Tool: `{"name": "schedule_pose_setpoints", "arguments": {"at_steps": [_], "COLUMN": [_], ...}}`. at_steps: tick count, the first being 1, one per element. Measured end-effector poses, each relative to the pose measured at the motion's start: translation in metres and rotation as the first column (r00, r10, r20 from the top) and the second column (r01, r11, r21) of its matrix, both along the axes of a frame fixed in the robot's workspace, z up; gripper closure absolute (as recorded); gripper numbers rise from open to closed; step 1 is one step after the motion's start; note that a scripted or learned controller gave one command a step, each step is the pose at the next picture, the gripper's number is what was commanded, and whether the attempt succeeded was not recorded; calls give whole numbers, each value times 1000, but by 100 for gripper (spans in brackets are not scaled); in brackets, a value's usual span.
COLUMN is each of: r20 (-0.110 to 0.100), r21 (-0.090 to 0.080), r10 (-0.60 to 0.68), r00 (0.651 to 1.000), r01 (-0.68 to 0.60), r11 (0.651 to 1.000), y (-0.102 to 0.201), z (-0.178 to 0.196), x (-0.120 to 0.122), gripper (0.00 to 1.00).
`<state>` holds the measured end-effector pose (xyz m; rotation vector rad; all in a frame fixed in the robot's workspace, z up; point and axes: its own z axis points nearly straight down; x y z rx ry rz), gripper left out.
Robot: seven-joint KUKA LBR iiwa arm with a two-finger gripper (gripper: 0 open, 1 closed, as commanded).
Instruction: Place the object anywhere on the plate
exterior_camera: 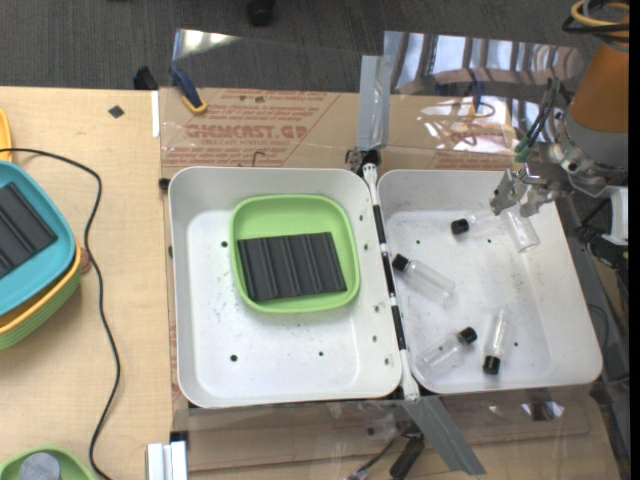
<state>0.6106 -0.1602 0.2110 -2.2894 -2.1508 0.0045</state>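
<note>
Behind the bins a cardboard sheet (255,123) reads partly "CHEMCAST", the green plate (294,254) lies in the left bin (270,368), and in the right bin (560,358) the gripper (515,200) hangs over clear vials (423,277) lying flat along different directions; whether it grips any, I cannot tell.

Grey arm with orange band, low at the right — tool (517,196) angled down-left, fingers parted.
</note>
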Motion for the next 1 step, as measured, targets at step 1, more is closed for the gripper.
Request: {"name": "schedule_pose_setpoints", "arguments": {"at_steps": [1], "r20": [0], "r21": [0], "r10": [0], "r00": [1000], "r01": [0], "r11": [1000], "y": [0], "z": [0], "x": [0], "gripper": [0]}}
